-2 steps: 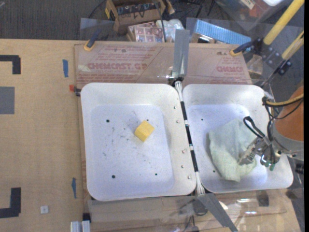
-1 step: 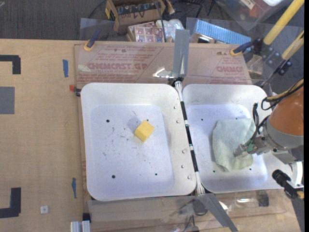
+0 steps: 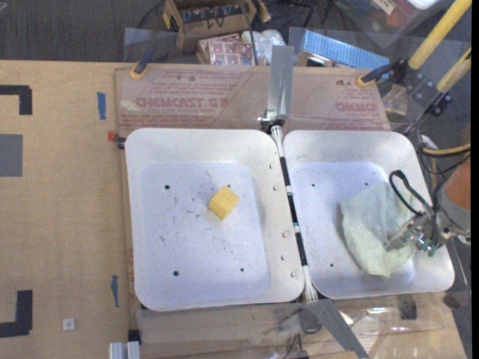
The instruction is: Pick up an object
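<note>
2 shallow white plastic bins side by side on surface. Right bin [image 3: 329, 155]: 1 crumpled pale green cloth [image 3: 370, 230] at right-centre, gripper [image 3: 408, 238] low over its right edge, touching cloth; finger state cannot tell. Left bin [image 3: 150, 155]: 1 small yellow foam cube [image 3: 223, 203] near centre. Beyond bins, 1 cardboard sheet [image 3: 187, 99].

Yellow block [image 3: 223, 203] sat alone near the middle of the left bin [image 3: 150, 155]. Crumpled pale green cloth [image 3: 372, 230] lay in the right bin [image 3: 337, 152], toward its right side. Gripper [image 3: 408, 238] was down at the cloth's right edge, touching it, arm entering from the right.
</note>
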You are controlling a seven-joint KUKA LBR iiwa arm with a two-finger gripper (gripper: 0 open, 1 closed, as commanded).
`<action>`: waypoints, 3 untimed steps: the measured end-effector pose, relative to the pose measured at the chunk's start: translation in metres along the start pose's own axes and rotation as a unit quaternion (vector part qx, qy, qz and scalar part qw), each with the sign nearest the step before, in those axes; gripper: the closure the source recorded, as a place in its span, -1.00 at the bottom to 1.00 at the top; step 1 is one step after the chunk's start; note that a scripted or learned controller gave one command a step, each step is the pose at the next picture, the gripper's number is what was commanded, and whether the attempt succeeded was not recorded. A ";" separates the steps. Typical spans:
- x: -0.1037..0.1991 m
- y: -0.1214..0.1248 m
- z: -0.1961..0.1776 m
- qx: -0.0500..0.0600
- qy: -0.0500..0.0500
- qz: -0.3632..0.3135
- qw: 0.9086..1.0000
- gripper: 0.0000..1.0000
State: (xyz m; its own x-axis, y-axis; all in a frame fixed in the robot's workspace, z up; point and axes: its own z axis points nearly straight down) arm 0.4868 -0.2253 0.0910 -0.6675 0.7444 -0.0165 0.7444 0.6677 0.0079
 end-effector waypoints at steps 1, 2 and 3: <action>0.048 0.040 -0.001 0.000 0.001 0.142 0.990 1.00; 0.045 0.037 0.000 0.000 0.002 0.319 0.948 1.00; 0.015 0.010 0.000 -0.001 0.000 0.019 1.000 1.00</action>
State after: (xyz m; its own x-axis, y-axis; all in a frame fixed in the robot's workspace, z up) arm 0.4842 -0.2077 0.0910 -0.6382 0.7697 -0.0154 0.7697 0.6383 0.0095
